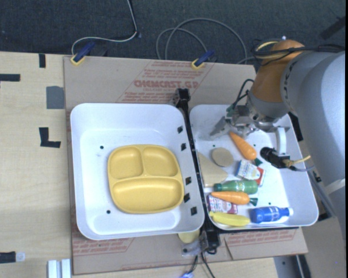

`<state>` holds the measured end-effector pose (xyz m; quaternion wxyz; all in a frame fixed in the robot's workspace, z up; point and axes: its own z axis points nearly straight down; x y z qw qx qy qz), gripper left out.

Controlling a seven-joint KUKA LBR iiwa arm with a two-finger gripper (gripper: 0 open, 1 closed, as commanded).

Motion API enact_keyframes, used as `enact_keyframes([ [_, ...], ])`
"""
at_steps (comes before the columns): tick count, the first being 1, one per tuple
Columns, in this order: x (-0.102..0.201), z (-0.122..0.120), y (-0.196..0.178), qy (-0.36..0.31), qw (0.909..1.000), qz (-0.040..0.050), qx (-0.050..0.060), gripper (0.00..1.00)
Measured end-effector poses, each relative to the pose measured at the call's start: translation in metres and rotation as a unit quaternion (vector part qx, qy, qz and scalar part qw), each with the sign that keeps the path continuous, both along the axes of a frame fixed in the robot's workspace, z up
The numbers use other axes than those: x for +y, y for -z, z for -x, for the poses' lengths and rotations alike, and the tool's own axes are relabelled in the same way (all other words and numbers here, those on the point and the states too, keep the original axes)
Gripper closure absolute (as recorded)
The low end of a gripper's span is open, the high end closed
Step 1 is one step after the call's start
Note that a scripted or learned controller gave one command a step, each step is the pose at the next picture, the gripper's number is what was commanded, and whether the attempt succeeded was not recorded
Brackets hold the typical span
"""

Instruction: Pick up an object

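Note:
My gripper [236,126] hangs over the back of the right bin [304,198], under the arm's orange band. An orange carrot [243,146] lies just below it, tilted, its upper end at the gripper; I cannot tell whether they touch. Further forward in the same bin lie a tan round disc [221,156], a small white and blue carton [247,169], a green bottle [236,186], a second carrot [231,197], a yellow banana [229,218] and a blue bottle [269,214].
The left bin [84,126] holds a yellow divided plate [145,176]. A black divider with clips [191,155] runs between the two bins. The arm's grey bulk covers the right bin's far right side. Cables loop on the dark floor behind the bench.

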<state>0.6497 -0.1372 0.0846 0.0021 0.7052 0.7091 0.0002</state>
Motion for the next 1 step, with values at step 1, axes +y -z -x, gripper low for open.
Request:
enact_keyframes([
  [1, -0.002, 0.0007, -0.0072, 0.001, 1.0, 0.0, 0.001, 1.0],
])
